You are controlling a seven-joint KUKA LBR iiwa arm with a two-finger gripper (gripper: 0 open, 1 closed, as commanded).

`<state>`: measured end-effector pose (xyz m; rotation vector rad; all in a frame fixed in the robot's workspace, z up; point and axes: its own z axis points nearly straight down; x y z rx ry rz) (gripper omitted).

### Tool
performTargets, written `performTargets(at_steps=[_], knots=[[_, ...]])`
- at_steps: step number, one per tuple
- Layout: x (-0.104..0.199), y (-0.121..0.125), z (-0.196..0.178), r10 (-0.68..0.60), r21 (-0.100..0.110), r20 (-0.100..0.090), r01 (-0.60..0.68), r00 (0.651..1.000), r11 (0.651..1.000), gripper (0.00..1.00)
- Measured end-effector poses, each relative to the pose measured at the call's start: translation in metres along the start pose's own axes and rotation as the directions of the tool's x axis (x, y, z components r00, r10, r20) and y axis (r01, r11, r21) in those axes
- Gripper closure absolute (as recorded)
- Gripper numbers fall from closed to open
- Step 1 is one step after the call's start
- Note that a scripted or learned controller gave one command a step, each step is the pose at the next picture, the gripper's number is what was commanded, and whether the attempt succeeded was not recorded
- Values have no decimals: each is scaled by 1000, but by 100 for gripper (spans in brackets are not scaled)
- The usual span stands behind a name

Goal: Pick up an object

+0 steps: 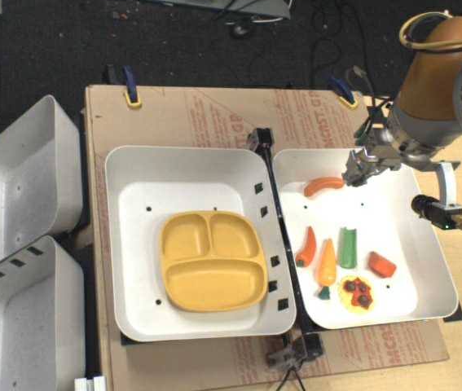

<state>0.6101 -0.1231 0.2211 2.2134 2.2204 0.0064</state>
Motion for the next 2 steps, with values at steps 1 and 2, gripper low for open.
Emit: performTargets(at_steps=[1, 2], knots=[[4, -5, -60, 0, 0, 0, 0, 1000, 1000, 100], [59, -16, -42, -4, 10, -3, 4, 1000, 1000, 100]])
